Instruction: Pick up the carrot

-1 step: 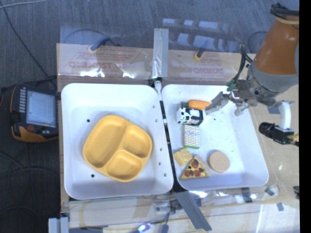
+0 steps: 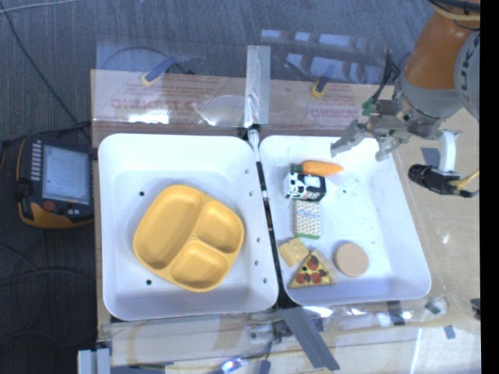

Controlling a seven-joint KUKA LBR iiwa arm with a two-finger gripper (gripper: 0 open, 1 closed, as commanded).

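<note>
Overhead, two white bins are seen side by side on the bench. The carrot [image 2: 321,167] lies on its side near the back of the right bin [image 2: 390,232], its orange tip pointing right and a bit of green at its left end. It rests just behind a black-and-white cow toy [image 2: 305,185], touching or nearly touching it. In front of the cow a pale checked block [image 2: 309,219] is placed, and nearer the front edge a yellow cheese wedge [image 2: 294,251], a pizza slice [image 2: 313,271] and a round tan disc [image 2: 351,259] are set close together.

The gripper [image 2: 365,137] is held over the back right part of that bin, up and to the right of the carrot and apart from it. Its fingers [image 2: 347,140] are spread, one angled toward the left and one toward the right, and nothing is pinched between them. The orange band of the arm [image 2: 437,45] is seen above the wrist.

A yellow divided plate [image 2: 189,236] is seated in the left bin [image 2: 117,170]. A pendant [image 2: 54,181] lies left of the bins.
</note>
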